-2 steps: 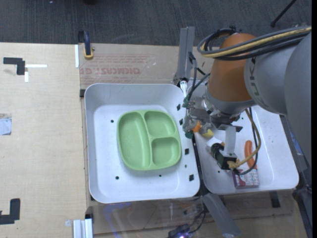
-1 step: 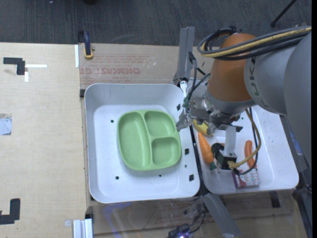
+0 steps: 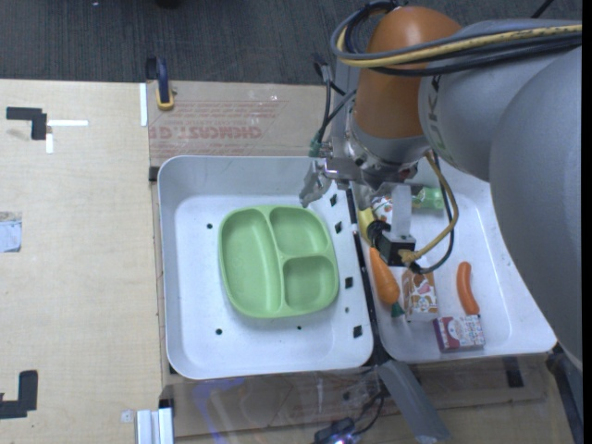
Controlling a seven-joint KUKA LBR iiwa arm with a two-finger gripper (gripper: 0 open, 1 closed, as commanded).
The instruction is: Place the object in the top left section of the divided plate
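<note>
Arm (image 3: 481,91), two bins, one divided plate (image 3: 277,262): placing not yet made.
Plate lay mid left bin (image 3: 185,276), sections bare to receive; gripper (image 3: 319,185) hung at that bin's top right corner, open or closed unreadable; carrot (image 3: 384,280) and sausage (image 3: 468,288), candidate objects, lay in right bin (image 3: 499,313).

— What's the green thing (image 3: 427,197) in the right bin (image 3: 481,239)?
— Can't tell; the arm (image 3: 527,109) covers most of it, and that bin's side toward the counter's (image 3: 74,248) right edge.
— The claw (image 3: 314,188)?
— Mostly hidden under the wrist (image 3: 384,151).
— The small carton's (image 3: 421,296) print?
— Too small to read, like the maroon box's (image 3: 460,333) label toward the counter's near edge.
</note>
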